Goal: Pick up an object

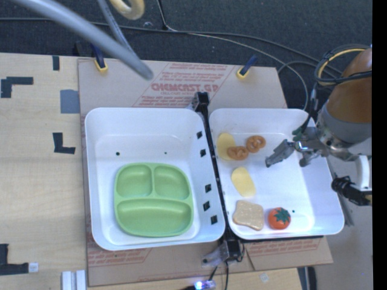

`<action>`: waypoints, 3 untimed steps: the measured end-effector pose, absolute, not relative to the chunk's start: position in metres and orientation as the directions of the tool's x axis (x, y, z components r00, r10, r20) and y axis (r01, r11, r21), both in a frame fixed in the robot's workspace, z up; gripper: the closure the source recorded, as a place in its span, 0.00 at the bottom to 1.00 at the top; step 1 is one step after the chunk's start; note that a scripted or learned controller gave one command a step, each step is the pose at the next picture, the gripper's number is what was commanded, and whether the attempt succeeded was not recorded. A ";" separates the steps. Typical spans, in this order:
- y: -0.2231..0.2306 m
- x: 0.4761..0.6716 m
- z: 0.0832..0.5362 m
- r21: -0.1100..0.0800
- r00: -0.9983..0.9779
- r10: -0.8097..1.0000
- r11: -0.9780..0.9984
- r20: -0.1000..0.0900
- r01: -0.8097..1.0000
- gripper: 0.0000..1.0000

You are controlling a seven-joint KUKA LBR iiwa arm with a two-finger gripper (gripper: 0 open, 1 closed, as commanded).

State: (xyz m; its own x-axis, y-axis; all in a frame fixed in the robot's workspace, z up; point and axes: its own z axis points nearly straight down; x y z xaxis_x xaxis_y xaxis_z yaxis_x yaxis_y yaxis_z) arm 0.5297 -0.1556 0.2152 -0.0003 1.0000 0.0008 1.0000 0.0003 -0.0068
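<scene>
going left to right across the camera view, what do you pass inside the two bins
green divided plate in the left bin → in the right bin, yellow piece → tomato → tool reaching in above the bin floor

Gripper (283,154) hangs over the right bin (314,186), holding nothing — pretzels (247,148), bread slice (249,214) and tomato (279,218) lie below; green tray (153,199) fills the left bin (100,162).
</scene>
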 end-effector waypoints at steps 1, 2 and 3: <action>-0.150 0.525 0.170 -0.006 -0.001 1.000 0.001 0.001 1.000 0.00; -0.155 0.521 0.107 -0.007 0.000 1.000 0.000 0.001 1.000 0.00; -0.154 0.522 0.120 -0.003 -0.002 1.000 0.002 0.001 1.000 1.00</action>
State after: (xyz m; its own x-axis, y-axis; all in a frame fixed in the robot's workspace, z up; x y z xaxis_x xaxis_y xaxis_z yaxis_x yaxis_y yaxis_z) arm 0.5224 -0.1537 0.1201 -0.0025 1.0000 0.0009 1.0000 0.0025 -0.0027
